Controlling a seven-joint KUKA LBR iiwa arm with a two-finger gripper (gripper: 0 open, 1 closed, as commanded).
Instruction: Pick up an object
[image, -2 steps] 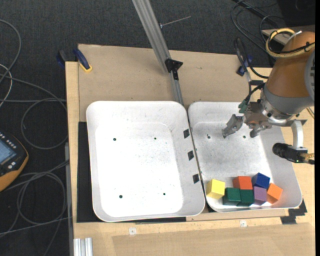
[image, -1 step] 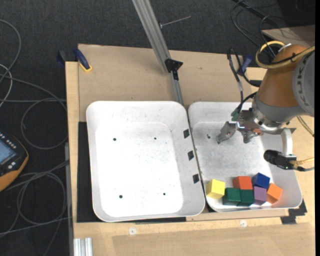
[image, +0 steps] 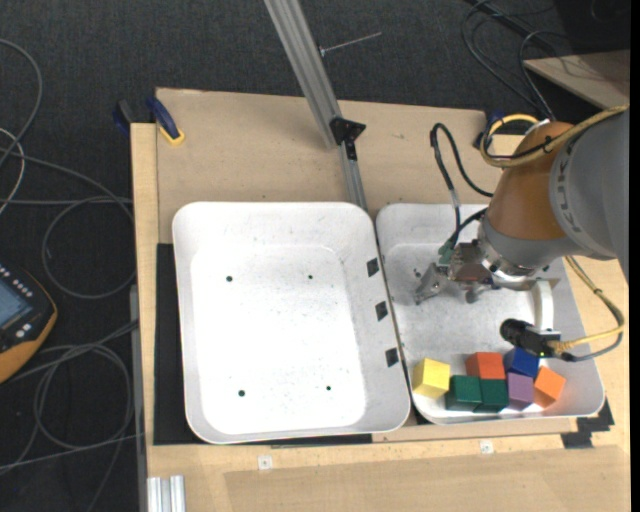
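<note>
Blocks sit in a small heap at the bottom right of the frame, in the near corner of the right bin (image: 400, 300). From left to right I see a yellow block (image: 433, 376), a dark green block (image: 467, 392), a lighter green block (image: 493, 394), a purple block (image: 521, 388) and an orange block (image: 550, 383). Just behind them are a red-orange block (image: 489, 365) and a blue block (image: 524, 361). They are packed close, and most of them touch the one beside them. The yellow block sits a little to the left of the rest. A black plug on a yellow wire (image: 520, 334) hangs just above the blue block. Up from the blocks, in the middle of the right bin, is the gripper (image: 432, 285). It points to the left, and its two metal fingers (image: 428, 290) stand a little apart with nothing between them. It is well away from the blocks. The grey arm (image: 590, 190) with its orange band comes in from the right side of the frame. The left bin (image: 190, 300) is in the middle left of the frame, touching the right bin. Both bins rest on a wooden bench (image: 250, 140). Farther back, a grey metal pole (image: 315, 85) slants up to the top of the frame. A blue and yellow clamp (image: 166, 119) is on the upper left edge of the bench. Black cables (image: 60, 210) lie on the dark floor at the left.
</note>
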